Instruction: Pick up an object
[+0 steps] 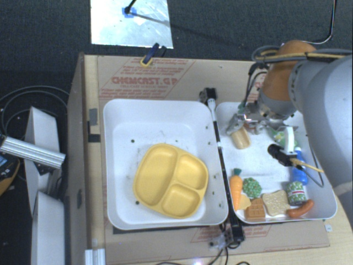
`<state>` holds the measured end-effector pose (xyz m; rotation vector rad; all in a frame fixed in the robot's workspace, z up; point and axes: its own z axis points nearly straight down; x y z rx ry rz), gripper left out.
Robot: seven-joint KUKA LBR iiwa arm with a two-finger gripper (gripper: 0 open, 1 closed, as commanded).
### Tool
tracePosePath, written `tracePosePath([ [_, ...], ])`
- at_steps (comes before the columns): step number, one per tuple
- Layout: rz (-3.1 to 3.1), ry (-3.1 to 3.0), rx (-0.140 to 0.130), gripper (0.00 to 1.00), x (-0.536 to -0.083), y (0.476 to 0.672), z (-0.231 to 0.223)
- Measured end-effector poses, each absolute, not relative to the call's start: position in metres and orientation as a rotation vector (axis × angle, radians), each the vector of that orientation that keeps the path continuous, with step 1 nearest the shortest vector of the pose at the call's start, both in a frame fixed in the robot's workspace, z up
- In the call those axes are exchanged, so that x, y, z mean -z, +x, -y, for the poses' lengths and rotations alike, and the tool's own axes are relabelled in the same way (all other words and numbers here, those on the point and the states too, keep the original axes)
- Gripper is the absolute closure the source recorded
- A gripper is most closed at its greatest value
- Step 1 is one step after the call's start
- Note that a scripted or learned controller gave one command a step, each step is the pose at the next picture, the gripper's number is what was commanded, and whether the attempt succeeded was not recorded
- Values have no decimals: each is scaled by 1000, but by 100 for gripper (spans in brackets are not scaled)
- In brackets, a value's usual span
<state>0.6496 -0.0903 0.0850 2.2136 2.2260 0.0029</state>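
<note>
The claw (241,125), grip unclear, hovers at a tan piece (241,139) near carrot (236,186) and broccoli (252,187).

Two bins side by side on the bench (110,76). Left bin (118,120): divided tray (171,180) toward its front. Right bin (325,206): carrot (236,186), broccoli (252,187), waffle (255,209), bread slice (276,202), can (297,191) and sausage (300,209) along front edge. Claw (242,123) at its back left.

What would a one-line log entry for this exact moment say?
arm: over right bin | tool: low at far-left corner, beside tan block | held: nothing visible | yellow tray: left bin
</note>
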Motion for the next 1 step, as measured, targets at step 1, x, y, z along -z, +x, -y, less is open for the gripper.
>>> tracePosePath([
  [1,-2229,2208,-3,100,-96,650,91],
])
